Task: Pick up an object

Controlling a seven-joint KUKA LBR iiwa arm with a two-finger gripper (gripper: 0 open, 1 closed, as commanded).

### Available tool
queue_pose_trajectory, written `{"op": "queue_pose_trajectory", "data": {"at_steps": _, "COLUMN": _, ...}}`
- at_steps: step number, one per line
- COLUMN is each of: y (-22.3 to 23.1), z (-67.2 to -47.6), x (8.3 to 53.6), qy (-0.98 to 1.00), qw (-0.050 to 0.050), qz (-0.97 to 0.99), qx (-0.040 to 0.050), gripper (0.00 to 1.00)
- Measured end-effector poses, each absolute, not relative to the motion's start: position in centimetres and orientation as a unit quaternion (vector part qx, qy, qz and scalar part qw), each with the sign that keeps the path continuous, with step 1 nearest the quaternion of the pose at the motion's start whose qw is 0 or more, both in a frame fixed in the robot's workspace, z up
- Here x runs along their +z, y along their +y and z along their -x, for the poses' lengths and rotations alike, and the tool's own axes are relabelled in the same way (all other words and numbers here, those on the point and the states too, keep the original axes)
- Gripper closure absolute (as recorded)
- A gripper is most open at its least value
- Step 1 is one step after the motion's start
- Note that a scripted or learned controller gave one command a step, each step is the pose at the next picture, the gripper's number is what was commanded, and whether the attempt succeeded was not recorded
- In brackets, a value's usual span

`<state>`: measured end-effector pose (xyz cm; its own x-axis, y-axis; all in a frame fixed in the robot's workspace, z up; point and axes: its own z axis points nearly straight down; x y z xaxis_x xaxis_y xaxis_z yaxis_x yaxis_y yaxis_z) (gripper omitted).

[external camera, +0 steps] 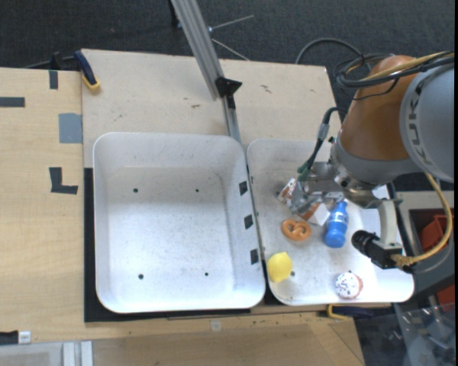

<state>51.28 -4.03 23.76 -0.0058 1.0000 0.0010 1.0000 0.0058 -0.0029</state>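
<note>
White right bin point(271, 166), pretzel point(296, 229), blue bottle point(336, 229)

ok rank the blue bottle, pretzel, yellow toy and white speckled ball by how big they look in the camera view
1. blue bottle, clearly the largest
2. pretzel
3. yellow toy and white speckled ball: look about alike, so not ranked apart

The pretzel's lead over those two is slight.
</note>
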Motion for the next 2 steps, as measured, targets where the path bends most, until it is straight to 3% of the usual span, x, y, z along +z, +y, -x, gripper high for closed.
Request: {"op": "queue_pose_trajectory", "data": {"at_steps": 2, "y": 6.6, "z": -51.5, "x": 23.9, "qy": -0.710, "qw": 0.002, "qz": 0.704, "qx": 0.0003, "gripper": 1.00}}
